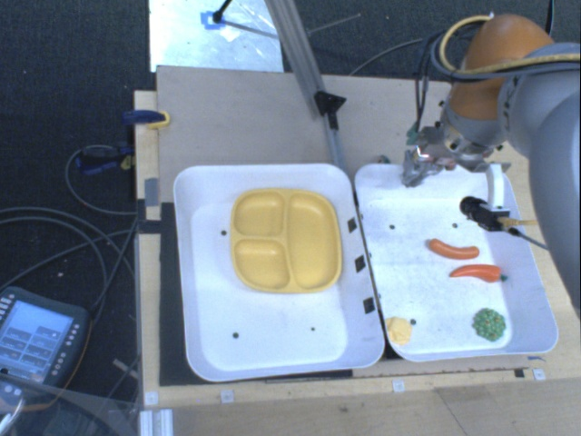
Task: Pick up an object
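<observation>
Objects for picking lie in the right bin [545, 330]: a red sausage [453, 249] near the middle, a second, more orange sausage-like piece [476, 272] just below it, a green broccoli floret [489, 323] toward the near right corner, and a small pale yellow piece [398, 330] at the near left corner, close to where the two bins meet. The grey arm [554, 125] comes in from the right edge, its orange band [495, 57] bulging above the wrist, and bends down toward the far part of the right bin. The pincer [416, 166] sits at the far left corner of that bin, by its rim, pointing downward. I cannot tell how it stands, since the view from above blurs it into a metallic clump, and nothing can be seen gripped in it. A small black fitting [481, 212] with a white piece above it shows just right of the pincer, over the bin floor. All four food pieces lie well apart from the pincer, nearer the camera; the red sausage is the closest, down and to the right of it. The left bin [204, 334] carries a yellow divided plate [286, 240] with three compartments, resting toward its far half. Both bins stand side by side on the brown tabletop [227, 116], their inner rims touching.
</observation>
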`<control>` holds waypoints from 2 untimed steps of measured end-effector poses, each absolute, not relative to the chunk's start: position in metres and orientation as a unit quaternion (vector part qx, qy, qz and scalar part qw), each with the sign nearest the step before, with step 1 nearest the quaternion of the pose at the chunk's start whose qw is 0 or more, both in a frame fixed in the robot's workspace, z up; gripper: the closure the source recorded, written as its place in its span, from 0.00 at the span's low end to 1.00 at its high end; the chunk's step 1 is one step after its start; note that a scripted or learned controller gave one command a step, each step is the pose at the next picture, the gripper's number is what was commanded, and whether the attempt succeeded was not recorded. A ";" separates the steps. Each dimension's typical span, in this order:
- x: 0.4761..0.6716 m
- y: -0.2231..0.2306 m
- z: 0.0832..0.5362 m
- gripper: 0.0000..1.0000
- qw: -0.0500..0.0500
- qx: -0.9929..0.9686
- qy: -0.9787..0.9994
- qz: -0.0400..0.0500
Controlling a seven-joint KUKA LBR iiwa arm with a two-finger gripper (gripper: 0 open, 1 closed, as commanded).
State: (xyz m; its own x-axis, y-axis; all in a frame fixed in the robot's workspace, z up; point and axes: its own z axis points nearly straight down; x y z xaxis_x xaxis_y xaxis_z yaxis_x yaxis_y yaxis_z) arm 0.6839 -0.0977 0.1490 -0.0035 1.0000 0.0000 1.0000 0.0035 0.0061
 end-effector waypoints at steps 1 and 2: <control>0.684 -0.096 0.194 1.00 0.003 0.705 0.709 0.002; 0.685 -0.096 0.212 1.00 0.002 0.705 0.709 0.002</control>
